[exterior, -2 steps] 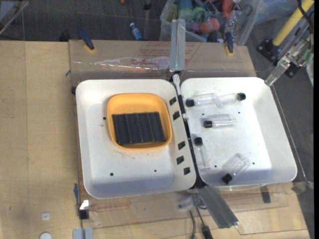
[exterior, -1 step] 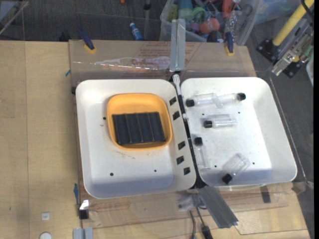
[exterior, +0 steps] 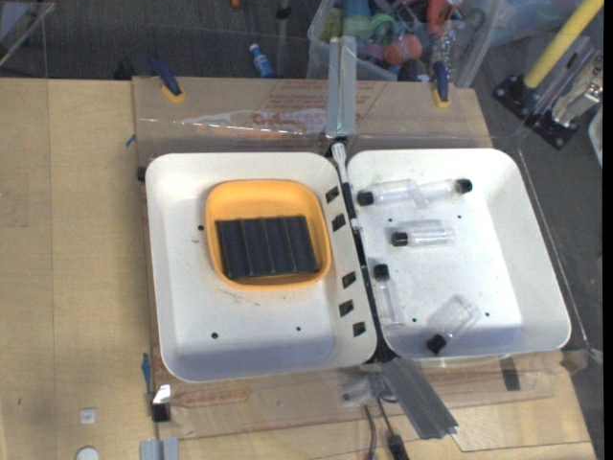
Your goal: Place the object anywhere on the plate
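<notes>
Within left bin (exterior: 177, 286), dark block (exterior: 266, 247) on orange plate (exterior: 263, 197) — hand state, cannot tell

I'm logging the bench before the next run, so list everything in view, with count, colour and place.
White bins: two, side by side on the bench; left bin, right bin.
Plate: one, orange-yellow, in the left bin, toward the back.
Dark ridged block: one, black, lying on the plate.
Clear tubes with black caps: four, in the right bin; one at the back, one mid-bin, one beside the divider, one at the front.
Clear tub of colourful items: one, behind the bench.
Yellow bar: one, top right corner.
Robot arm and tool: I see neither in this view.
</notes>
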`<state>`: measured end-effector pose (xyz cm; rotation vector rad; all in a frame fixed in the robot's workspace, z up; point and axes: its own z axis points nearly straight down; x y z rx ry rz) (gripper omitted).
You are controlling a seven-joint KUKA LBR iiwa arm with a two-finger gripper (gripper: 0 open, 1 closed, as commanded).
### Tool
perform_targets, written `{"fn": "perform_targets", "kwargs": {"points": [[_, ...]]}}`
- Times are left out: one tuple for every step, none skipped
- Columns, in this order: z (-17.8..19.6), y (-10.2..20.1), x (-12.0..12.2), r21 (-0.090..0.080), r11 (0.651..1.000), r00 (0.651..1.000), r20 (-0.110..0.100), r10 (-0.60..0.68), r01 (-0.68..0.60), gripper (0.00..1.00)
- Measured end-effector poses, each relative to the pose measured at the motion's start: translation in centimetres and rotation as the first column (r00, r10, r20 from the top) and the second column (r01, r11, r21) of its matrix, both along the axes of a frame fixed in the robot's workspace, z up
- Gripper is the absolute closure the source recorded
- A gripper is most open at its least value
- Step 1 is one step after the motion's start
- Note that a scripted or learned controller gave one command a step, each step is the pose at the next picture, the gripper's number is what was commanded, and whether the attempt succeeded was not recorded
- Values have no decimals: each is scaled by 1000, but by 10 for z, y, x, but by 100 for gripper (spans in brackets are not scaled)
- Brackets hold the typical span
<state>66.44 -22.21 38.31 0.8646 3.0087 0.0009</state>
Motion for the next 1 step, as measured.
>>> {"fn": "perform_targets", "kwargs": {"points": [[54,1,-3,-3,954,954,0,301,-301,100]]}}
